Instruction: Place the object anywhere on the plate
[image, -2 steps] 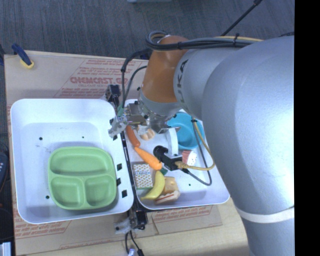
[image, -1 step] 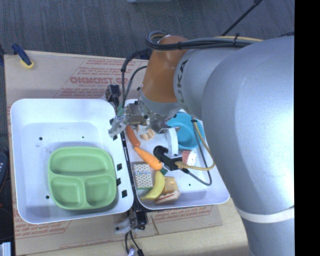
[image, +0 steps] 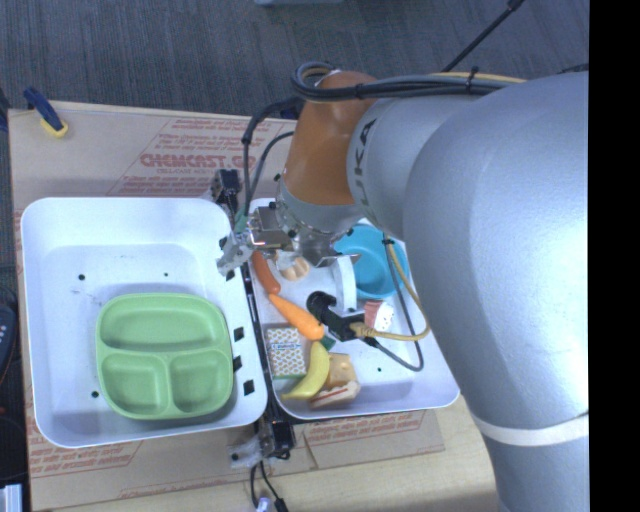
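Bins sit side by side on the worktop (image: 90, 130). The left bin (image: 45, 260) holds a green plate (image: 165, 355) with three parts. The right bin (image: 425, 385) holds a carrot (image: 295, 315), a banana (image: 315, 372), a blue bowl (image: 372, 262), a small checked box (image: 286, 353) and a little tan thing (image: 293, 268) near the top. The big grey arm (image: 480, 240) with its orange band (image: 325, 150) reaches in from the right and hangs over the right bin. The hand (image: 275, 240) is low over the top end of the carrot, close to the wall between the bins. I cannot tell how it is set or if it has hold of anything. The carrot lies slanted in the right bin, apart from the plate.
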